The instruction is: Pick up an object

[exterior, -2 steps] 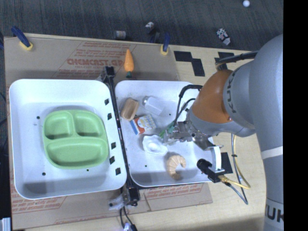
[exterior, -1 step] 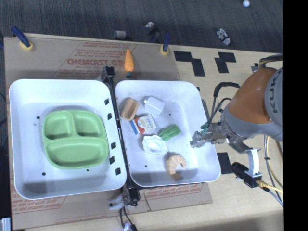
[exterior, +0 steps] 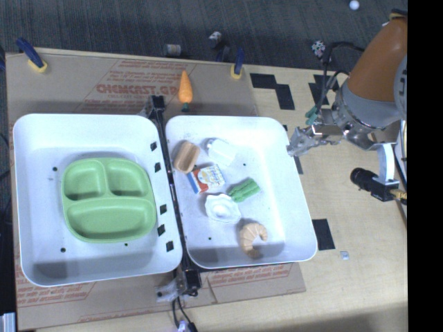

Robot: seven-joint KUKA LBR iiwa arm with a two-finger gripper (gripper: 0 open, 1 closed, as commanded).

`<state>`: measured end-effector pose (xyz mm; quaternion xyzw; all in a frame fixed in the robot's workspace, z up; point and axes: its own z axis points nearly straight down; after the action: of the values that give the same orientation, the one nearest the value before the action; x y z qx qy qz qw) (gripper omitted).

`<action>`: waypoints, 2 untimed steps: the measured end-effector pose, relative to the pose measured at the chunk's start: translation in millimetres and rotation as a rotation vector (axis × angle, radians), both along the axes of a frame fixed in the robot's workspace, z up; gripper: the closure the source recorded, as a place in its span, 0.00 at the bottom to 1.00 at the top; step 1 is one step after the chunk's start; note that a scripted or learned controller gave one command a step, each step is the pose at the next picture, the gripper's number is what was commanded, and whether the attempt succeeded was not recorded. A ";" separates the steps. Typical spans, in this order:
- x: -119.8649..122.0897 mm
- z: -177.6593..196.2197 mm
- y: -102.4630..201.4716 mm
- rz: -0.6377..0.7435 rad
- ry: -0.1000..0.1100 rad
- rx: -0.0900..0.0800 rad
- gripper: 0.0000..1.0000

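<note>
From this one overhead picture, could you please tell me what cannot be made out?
- Hand: small and blurred beside the right bin; its grip state is unreadable.
- Arm: cut off by the frame's right side.
- White item: too washed out against the bin to identify.
- Small bits beyond the cardboard: too tiny to name.

I see two smooth white plastic bins (exterior: 41,254) on printed brown cardboard (exterior: 124,81). The green divided tray (exterior: 107,199) looks like matt plastic. My arm's orange band (exterior: 377,57) is glossy; the bench (exterior: 360,254) looks like pale matt wood.
</note>
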<state>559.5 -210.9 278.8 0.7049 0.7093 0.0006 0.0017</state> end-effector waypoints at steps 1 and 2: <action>-60.1 -91.3 0.0 -0.001 0.006 0.003 1.00; -59.6 -11.3 14.0 0.000 0.000 -0.001 1.00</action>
<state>499.9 -197.0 267.5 0.7049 0.7093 0.0003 0.0020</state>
